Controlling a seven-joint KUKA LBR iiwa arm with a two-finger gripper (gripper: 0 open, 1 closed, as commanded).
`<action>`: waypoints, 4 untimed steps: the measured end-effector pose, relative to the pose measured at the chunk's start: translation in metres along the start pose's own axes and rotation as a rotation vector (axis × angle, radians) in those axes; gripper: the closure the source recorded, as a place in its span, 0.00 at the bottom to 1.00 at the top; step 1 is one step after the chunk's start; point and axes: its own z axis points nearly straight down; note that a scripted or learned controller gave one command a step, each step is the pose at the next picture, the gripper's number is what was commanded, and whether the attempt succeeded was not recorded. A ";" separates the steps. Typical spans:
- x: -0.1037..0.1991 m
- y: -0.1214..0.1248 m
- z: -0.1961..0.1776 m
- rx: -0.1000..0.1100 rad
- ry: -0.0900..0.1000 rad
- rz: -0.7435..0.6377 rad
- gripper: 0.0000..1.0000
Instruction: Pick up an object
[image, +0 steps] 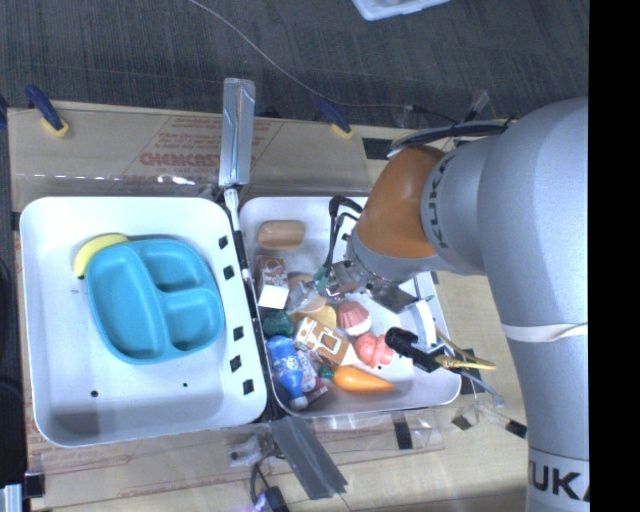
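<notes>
From the camera above, the arm (470, 200) reaches down into the right bin (440, 392), its gripper (335, 283) buried in a crowded heap; whether it is released or clenched I cannot tell. Candidates lie close together: bun (281, 233), carrot (362, 379), pink toy (372, 348). So packed, a grab could well snag two pieces or slip off. The left bin (50, 300) holds a blue tray (155, 298).

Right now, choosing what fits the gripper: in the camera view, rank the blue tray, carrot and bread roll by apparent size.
1. blue tray, by far the largest.
2 and 3. carrot and bread roll look about alike; I won't rank them.
</notes>
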 end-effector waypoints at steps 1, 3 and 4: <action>0.000 0.001 -0.010 -0.001 0.000 -0.005 1.00; 0.059 0.107 -0.099 0.001 -0.001 -0.045 1.00; 0.059 0.108 -0.100 -0.002 -0.002 -0.046 0.00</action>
